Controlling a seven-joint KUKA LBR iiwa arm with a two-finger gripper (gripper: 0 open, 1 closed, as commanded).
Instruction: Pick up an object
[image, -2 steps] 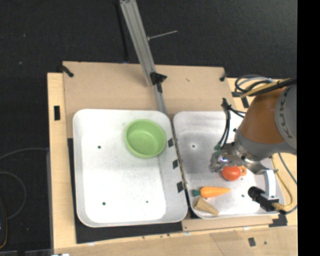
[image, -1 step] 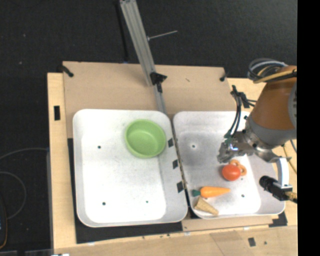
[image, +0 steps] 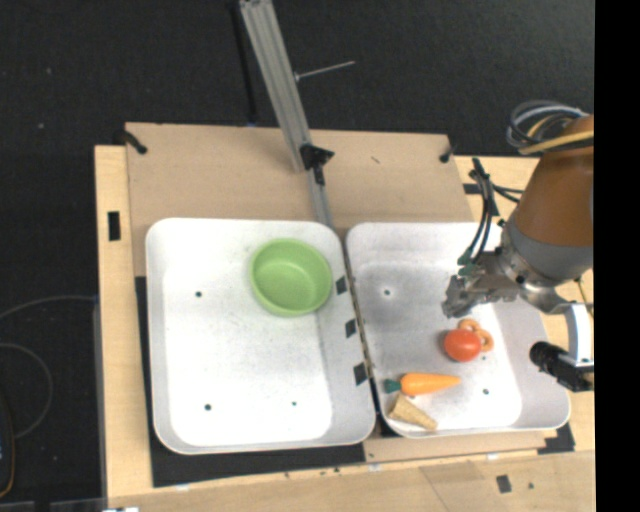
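Right bin (image: 400, 260): tomato (image: 462, 344) below fingers (image: 462, 296)

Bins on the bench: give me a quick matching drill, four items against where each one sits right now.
Items:
1. bowl
2. tomato
3. carrot
4. wedge

Places:
A. right bin, at the front rim
B. left bin, rear half
C. right bin, just below the pincer
D. right bin, between the tomato and the wedge

Pairs: 1-B, 2-C, 3-D, 4-A
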